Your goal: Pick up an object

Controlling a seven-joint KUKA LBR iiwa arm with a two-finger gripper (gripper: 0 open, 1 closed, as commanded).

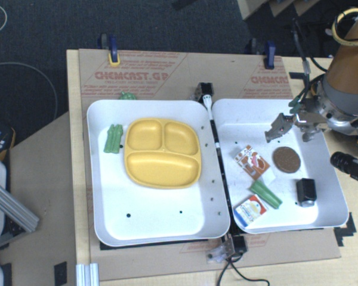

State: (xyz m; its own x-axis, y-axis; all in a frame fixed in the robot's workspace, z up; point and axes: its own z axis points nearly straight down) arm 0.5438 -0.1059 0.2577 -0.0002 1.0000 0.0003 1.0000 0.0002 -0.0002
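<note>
Gripper (292, 126) hangs above right bin's (325, 219) far edge, jaws apart, nothing between them. Brown disc (286, 159) lies flat mid-bin, just below. Likely light, stiff, low-profile; best pinched across its rim. Green wedge (266, 193) and small packets (251, 161) lie nearby.

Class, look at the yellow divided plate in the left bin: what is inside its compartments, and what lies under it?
The yellow divided plate shows three bare compartments. It rests on the floor of the left bin; the patch of floor beneath it is covered, so anything there is hidden.
</note>
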